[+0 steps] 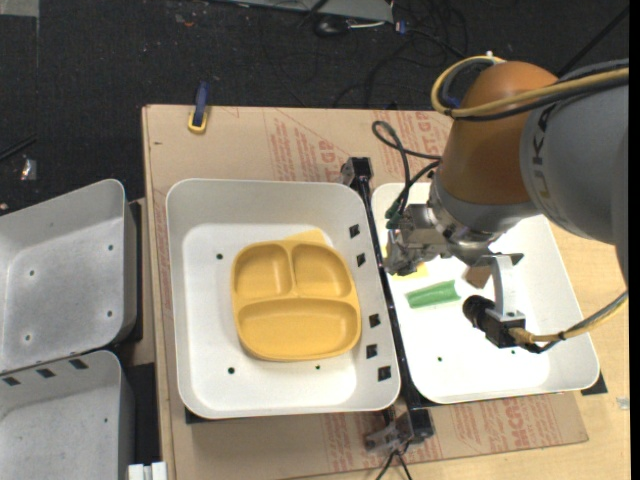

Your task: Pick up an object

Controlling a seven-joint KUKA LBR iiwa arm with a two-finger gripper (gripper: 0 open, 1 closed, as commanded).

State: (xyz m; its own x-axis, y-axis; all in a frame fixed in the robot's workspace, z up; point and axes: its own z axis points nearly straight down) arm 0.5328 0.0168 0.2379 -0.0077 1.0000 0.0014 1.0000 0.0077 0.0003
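Lower centre: left bin (200, 388), white, holding a yellow divided plate (296, 300) lying flat at its middle. Lower right: right bin (560, 368), white; a green block (431, 295) lies in its upper left part. Just above the block: gripper (408, 251), near the bins' shared edge; grip state cannot be told. Upper right: grey arm (590, 138) with orange band (490, 128).

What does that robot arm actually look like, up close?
The arm is thick, rounded and grey, with a glossy orange band above the wrist. Black cables loop around it. The gripper is dark metal, small and boxy.
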